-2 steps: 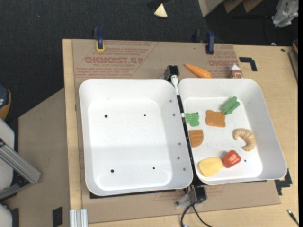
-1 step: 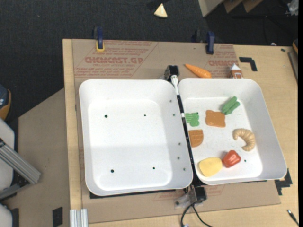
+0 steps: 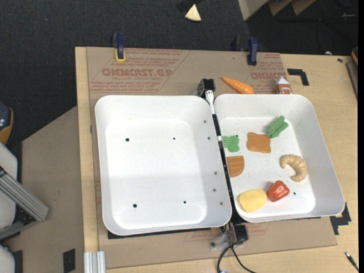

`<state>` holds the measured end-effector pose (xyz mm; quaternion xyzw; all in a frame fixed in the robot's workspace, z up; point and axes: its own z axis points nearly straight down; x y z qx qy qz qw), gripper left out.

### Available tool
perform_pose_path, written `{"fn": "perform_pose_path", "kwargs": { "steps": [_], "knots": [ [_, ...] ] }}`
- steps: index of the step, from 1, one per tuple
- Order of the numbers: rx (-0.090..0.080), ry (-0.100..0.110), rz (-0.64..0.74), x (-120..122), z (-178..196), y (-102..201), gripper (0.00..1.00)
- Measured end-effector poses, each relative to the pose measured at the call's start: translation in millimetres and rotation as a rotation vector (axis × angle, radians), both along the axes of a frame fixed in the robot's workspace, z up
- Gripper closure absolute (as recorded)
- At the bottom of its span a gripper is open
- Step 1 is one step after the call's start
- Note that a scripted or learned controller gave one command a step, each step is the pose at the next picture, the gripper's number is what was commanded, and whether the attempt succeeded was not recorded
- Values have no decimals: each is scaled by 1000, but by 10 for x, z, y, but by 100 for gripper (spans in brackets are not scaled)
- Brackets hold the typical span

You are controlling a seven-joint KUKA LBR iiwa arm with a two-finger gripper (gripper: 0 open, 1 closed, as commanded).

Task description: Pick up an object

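The bench point(image 3: 91, 73), covered with a brown printed sheet, carries the two white bins touching along their inner rims. The left bin point(image 3: 153, 169) is bare apart from a few small dark dots on its floor. The right bin point(image 3: 310, 138) holds all the toy food that could be picked. In it, a tan croissant point(image 3: 294, 167) lies near the right wall. A yellow lump point(image 3: 252, 199) sits at the near edge, with a red pepper point(image 3: 278, 191) just beside it on the right. An orange toast-like piece point(image 3: 259, 143) lies in the middle, and a long green vegetable point(image 3: 276, 127) lies tilted just beyond it. A brown slice point(image 3: 235, 165) and a small green leafy piece point(image 3: 231, 143) rest close to the rim shared with the left bin. Outside the bins, on the far side of the bench, lie a carrot point(image 3: 238, 85) and a small bottle point(image 3: 282, 86). Every object rests on a surface and none is lifted, so I judge the pick not yet made. Choosing a piece, coming down over it, closing on it and raising it are all left to do. Whether the fingers are open or closed cannot be told from this view.
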<state>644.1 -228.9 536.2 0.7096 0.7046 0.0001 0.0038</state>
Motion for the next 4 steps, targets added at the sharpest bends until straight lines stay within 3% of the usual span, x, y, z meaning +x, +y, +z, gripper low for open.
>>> {"fn": "perform_pose_path", "kwargs": {
  "steps": [4],
  "knots": [
    [6,7,6,-1077,-5,51,100]
  ]
}}
